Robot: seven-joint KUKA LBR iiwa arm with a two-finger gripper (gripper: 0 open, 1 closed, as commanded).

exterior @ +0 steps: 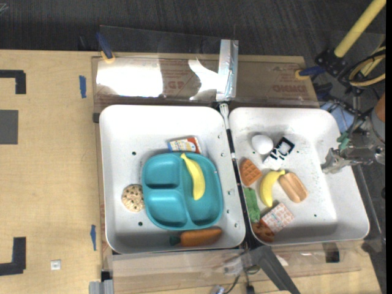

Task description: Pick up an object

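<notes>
Camera view: two white bins side by side on the bench, left bin [116,127] and right bin [318,133]. Gripper [335,158] sits at the right bin's right rim, over the wall, well apart from the clutter; can't tell from this angle how its grip stands, and nothing shows between its tips. Right bin contents are packed toward its left half: white egg-like ball [262,143] touching a black-and-white item [280,151], waffle [249,172] below them, small banana [269,187] upright with stem up, just beside a hot dog bun [293,187] lying at a slant, top-left to bottom-right. Green strip [252,204] runs along the left wall; patterned card [277,217] tilted at the bottom, overlapping a reddish piece [264,231]. Left bin: teal divided plate [165,195] in the middle, a second banana [195,176] on it, long axis near vertical. Small box [184,145] touches the plate's top edge, cookie [131,197] just left of it, carrot [197,237] lying horizontal along the bottom wall.
</notes>
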